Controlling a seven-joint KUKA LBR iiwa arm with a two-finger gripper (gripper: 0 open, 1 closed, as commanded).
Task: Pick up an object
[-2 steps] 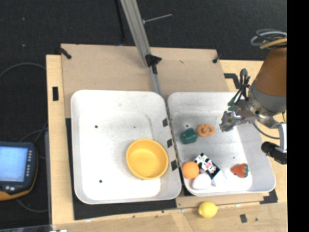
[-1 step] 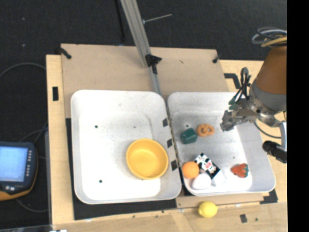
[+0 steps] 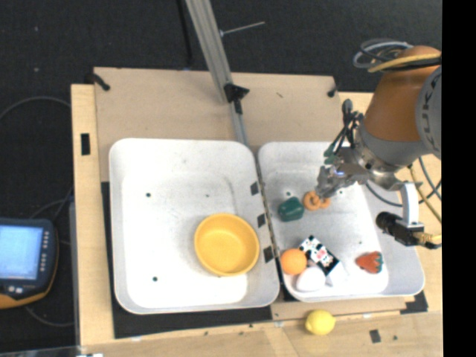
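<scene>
While the pincer (image 3: 325, 188) hovers low in the right white bin (image 3: 387, 281) | small orange ring-shaped toy (image 3: 317, 201) touching at its 7 o'clock, bin's upper middle | dark green block (image 3: 291, 209) just beyond | grip state: cannot tell | nothing seen held

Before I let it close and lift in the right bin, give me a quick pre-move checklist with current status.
1. Gripper over the right bin: ok.
2. Orange ring right at the gripper tip: ok.
3. Ring between the fingers: cannot tell.
4. Green block close beside the ring, may get bumped: not ok.
5. Orange ball and red toy away from the gripper: ok.
6. Yellow bowl sits in the left bin, out of the way: ok.
</scene>
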